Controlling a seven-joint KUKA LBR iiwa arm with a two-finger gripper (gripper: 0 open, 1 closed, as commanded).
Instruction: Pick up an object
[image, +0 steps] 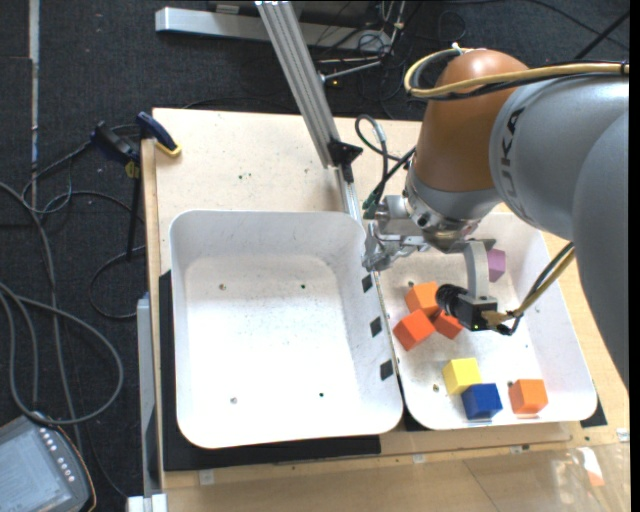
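Several blocks: you have a loose cluster in the bin on the view's right (556, 345), all well clear of the bin on the view's left (260, 330).
Nearest candidate: the orange block (422, 297) lies just beside a second orange block (412, 329), with a reddish block (448, 324) touching or nearly touching them (too close to separate cleanly).
Gripper: it (374, 257) hangs over the wall where the two bins meet; you cannot tell how far open it is, and nothing shows in its hold.
Key relation: the orange block sits near the gripper, off toward the view's right and a little toward the view's bottom.
Others: yellow block (461, 373), blue block (481, 401) and another orange block (527, 396) lie farther along the front edge; a purple block (495, 264) lies beyond the wrist.
Arm pose: the arm (560, 150) reaches in from the view's right, wrist bent steeply down over the surface (250, 160).
Your call: judge a short sideways shift into the right bin before any descent.
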